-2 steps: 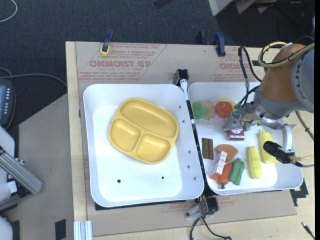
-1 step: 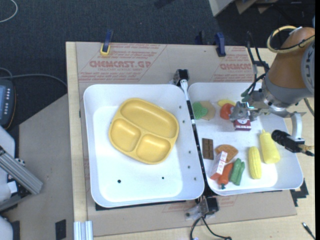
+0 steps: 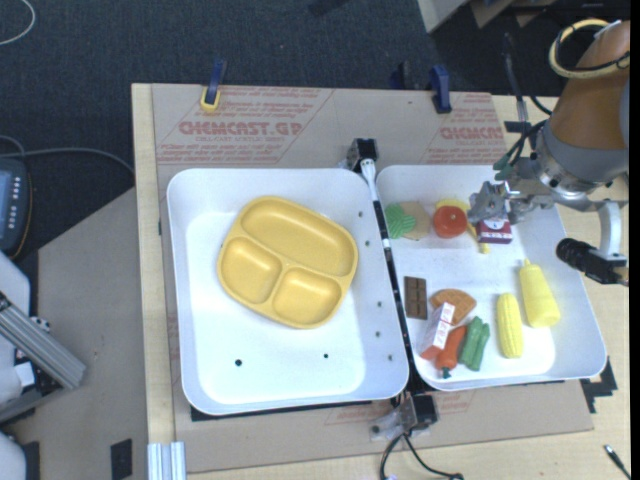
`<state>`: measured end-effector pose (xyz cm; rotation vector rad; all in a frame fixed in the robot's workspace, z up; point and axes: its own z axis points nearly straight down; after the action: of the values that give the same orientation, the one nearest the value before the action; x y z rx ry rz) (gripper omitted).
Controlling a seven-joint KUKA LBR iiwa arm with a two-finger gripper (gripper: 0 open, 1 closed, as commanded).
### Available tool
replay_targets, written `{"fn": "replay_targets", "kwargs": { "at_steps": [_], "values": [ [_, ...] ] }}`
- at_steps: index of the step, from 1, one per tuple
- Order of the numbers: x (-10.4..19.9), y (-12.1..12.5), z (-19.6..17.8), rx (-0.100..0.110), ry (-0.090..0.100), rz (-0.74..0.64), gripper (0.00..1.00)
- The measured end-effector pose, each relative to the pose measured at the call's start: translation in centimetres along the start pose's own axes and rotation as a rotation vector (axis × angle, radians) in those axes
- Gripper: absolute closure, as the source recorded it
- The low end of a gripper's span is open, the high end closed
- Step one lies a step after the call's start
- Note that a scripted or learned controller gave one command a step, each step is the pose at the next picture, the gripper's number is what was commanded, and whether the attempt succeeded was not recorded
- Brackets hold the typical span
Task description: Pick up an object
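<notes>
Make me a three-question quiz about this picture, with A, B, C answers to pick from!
1. Where is the yellow plate? A. left bin B. right bin C. on the floor
2. How many corn cobs are in the right bin? A. none B. two C. five
3. Where is the gripper? A. over the left bin B. over the right bin by the tomato C. off the bench

Answers: 1 A, the plate lies in the left bin. 2 B, one corn cob lies beside another. 3 B, it hangs just right of the tomato.
</notes>
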<state>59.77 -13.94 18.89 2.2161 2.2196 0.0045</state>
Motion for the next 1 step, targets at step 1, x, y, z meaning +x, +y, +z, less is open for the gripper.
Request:
{"fn": "replay_targets", "kwargs": {
  "at_steps": [1],
  "values": [
    [-0.01,0.12,-3.81,0.001,0.000,0.001,1.00]
  ]
}}
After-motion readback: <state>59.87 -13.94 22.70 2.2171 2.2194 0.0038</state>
